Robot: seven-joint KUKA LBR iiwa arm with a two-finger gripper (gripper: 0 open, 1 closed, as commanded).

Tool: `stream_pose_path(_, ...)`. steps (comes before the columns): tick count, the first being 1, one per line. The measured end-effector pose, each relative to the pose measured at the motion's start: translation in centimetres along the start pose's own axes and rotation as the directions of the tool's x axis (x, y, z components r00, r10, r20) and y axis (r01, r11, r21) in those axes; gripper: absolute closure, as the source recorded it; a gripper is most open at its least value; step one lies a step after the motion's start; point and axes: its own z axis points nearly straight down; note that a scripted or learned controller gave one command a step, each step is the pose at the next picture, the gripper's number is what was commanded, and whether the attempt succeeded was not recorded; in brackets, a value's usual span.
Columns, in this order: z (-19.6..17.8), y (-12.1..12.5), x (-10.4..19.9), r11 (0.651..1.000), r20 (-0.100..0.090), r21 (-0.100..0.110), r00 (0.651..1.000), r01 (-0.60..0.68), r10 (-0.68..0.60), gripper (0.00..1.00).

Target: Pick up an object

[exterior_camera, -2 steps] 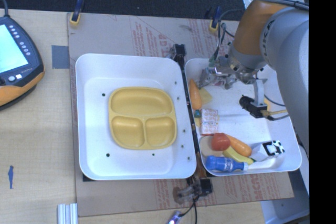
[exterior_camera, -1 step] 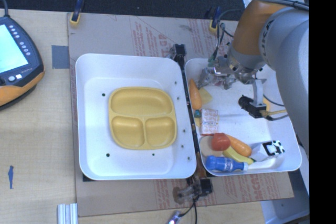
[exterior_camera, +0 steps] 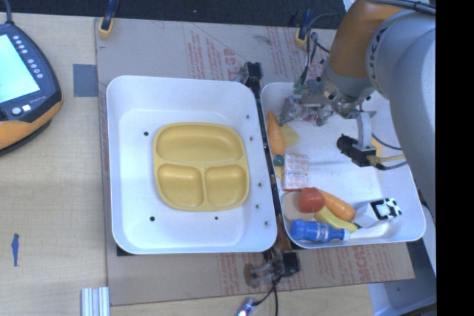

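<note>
Yellow divided tray [exterior_camera: 200, 165] in left bin [exterior_camera: 122, 159]; toys in right bin [exterior_camera: 411, 229].

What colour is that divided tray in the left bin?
Pale yellow. The tray has three compartments and shows plainly in the camera view, sitting in the white left bin.

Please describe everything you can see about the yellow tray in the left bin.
The yellow tray is a pale yellow, matte, plastic-looking divided plate with rounded corners. It has three compartments: one wide one at the far side and two smaller ones at the near side. It lies flat, right side up, about centred on the floor of the left white bin. Only the bin touches it.
</note>
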Motion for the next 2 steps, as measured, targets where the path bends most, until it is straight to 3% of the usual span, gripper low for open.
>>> stream_pose_path(2, 0.00, 0.00, -0.09, 1.000, 0.000, 0.000, 1.000, 0.000, 0.000, 0.00)
